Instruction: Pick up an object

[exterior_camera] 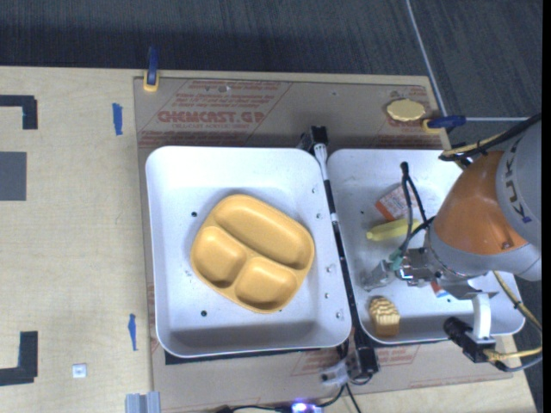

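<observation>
White bins side by side on bench. Left bin (164,231) holds a big yellow tray (251,252), three compartments, upturned or moulded, lying across its middle. Right bin (344,179) holds the small stuff.

Arm (482,218), grey with orange band, reaches in from the right and hangs low over the right bin's middle. Gripper (398,269) sits at its tip, pointing left and down; whether it is spread or clenched, cannot tell, too cluttered with cables and metal.

Small items, right bin: yellow strip (387,230) and red-white packet (393,202) above the gripper, tan lump (384,313) just below it near the front wall.

Judgement: approach done, tool down among the items. Nothing visibly lifted; all three pieces appear to rest on the bin floor. Grasp and lift remain.
</observation>
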Action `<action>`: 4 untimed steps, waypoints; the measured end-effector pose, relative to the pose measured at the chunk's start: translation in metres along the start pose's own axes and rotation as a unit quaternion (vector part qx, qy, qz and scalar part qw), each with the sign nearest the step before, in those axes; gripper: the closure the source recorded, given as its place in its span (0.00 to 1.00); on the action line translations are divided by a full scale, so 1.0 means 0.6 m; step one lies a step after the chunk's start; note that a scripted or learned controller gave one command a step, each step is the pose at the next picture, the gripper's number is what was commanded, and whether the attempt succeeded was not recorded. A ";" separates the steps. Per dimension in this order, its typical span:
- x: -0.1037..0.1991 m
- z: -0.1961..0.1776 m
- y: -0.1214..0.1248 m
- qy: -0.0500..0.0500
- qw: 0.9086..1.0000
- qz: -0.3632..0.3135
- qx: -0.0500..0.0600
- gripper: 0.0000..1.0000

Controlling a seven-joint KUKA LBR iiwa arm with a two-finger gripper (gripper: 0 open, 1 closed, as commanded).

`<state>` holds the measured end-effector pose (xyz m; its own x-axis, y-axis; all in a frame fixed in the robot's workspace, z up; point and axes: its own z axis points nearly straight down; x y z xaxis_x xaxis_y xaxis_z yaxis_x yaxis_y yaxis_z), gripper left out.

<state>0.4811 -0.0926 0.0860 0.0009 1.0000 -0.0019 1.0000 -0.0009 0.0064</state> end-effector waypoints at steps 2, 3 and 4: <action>0.000 0.000 0.000 0.000 1.000 0.000 0.000 0.00; 0.000 0.000 0.000 0.000 1.000 0.000 0.000 0.00; 0.000 0.000 0.000 0.000 1.000 0.000 0.000 0.00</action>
<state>0.4811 -0.0927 0.0860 0.0007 1.0000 -0.0016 1.0000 -0.0006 0.0066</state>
